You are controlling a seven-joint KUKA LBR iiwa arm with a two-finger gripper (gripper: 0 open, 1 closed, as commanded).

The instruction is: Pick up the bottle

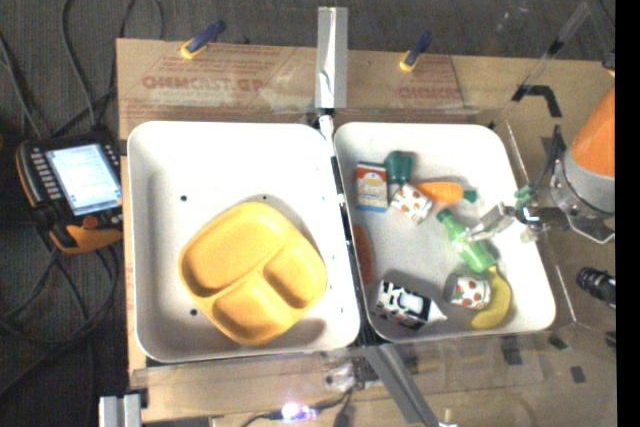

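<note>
Dark carpet is surrounding the bench (140, 85), where two white bins are sitting side by side. Inside the right bin (500, 147), a green bottle (470, 245) is lying near a banana (494, 303). Whether the claw (488, 221) above it is gripping cannot be told.

A yellow divided plate (254, 271) lies in the left bin (150, 215). The right bin (500, 150) holds a carrot (441, 191), a small carton (371, 187), a banana (495, 305) and a black-and-white toy (402, 301) (a cow, perhaps). A handheld screen (76, 177) sits left of the bench.
</note>
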